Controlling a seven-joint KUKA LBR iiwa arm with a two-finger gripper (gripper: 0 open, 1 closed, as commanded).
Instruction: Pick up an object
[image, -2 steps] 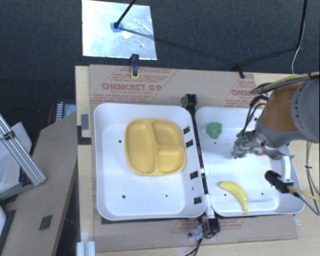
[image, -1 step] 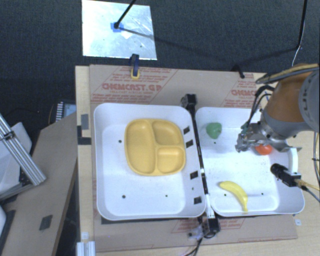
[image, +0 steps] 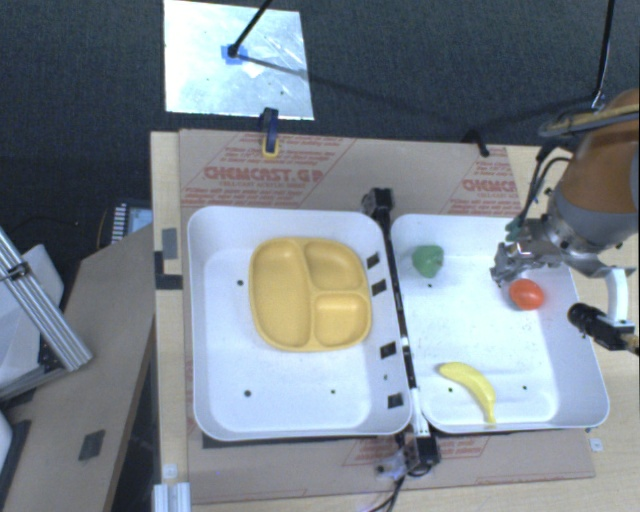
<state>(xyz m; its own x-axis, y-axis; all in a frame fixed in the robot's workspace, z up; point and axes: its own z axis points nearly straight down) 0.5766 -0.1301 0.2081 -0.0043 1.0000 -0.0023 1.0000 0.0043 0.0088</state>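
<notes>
The orange ball (image: 527, 294), just below my pincer (image: 512, 262), whose state I cannot tell, looks light, smooth and prone to roll, so I'd grip across its middle.

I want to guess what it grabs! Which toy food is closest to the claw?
The orange tomato, right beside the claw in the right bin. The green pepper and yellow banana lie farther away.
</notes>
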